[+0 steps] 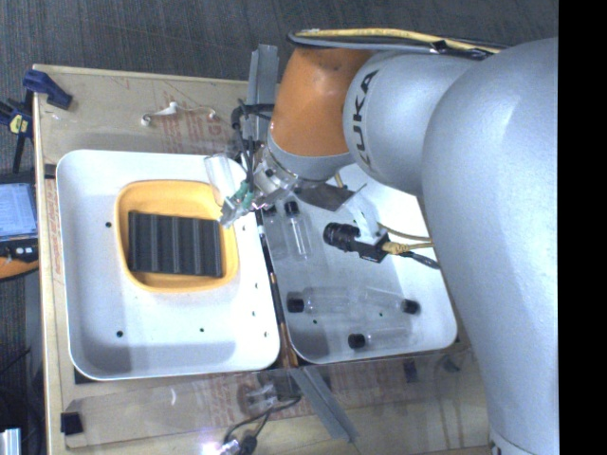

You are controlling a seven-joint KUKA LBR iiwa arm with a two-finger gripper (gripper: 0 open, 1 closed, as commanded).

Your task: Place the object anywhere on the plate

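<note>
Because the plate (pixel 175 197) lies in the left bin (pixel 95 330) and spare clear tubes (pixel 356 301) lie in the right bin (pixel 432 325), the arm reaches across the divider. At the pincer (pixel 237 192), a clear tube (pixel 220 171) appears pinched between the fingers, tilted above the plate's right rim. Release appears to be the step remaining.

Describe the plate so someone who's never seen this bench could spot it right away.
Look at the left white bin. Lying flat in its upper middle is the plate, a rounded-corner rectangle with a yellow-orange rim and a dark ribbed centre. It is the one coloured item in that bin.
</note>
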